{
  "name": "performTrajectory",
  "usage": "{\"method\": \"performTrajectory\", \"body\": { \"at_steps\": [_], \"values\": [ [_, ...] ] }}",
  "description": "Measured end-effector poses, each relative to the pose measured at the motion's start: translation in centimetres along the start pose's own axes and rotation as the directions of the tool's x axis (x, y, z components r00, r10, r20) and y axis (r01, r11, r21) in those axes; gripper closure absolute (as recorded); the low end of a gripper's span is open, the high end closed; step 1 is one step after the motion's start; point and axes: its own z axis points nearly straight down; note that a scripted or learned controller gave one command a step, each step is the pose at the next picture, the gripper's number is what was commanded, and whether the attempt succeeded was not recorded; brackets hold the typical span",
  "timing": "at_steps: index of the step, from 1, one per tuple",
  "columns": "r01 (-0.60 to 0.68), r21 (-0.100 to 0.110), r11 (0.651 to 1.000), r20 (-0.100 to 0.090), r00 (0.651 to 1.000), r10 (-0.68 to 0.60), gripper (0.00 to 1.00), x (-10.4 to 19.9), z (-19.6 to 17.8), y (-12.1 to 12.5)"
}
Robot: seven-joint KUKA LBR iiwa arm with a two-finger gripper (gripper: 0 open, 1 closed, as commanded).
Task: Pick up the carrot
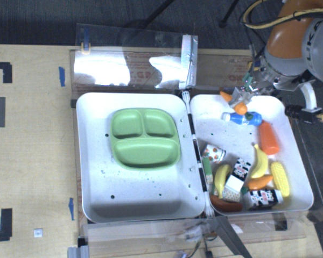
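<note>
Looking down from the fixed overhead camera, the arm reaches in from the right and its claw [246, 90] sits low over the far edge of the right bin [300, 144], close to a small orange ball [239, 109] and a blue bottle [243, 117] lying on its side. Whether the claw is released or clenched cannot be told at this angle, and nothing can be seen held in it. The carrot [268, 137], a stubby orange-red piece, lies near the right wall of that bin, just beyond the blue bottle and apart from the claw. Nearer the camera, a banana [260, 164], an ear of corn [280, 177], a second banana [221, 178] and some small cartons crowd together. The left bin [91, 144] carries a green divided plate [145, 137]. To do this step well, the arm would likely need to shift toward the right wall and come down centred on the carrot's middle, with the claw set across its short width rather than along its length. The wall leaves little room on one side, and the banana tip lies close, so a straight descent seems safest.
</note>
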Motion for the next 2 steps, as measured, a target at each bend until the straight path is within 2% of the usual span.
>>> {"method": "performTrajectory", "body": {
  "at_steps": [1, 2],
  "values": [
    [0.008, 0.001, 1.000, -0.001, 1.000, -0.008, 1.00, -2.3, -1.2, -2.4],
    [-0.001, 0.000, 1.000, -0.001, 1.000, 0.001, 1.00, -3.8, -1.8, -7.8]
  ]
}}
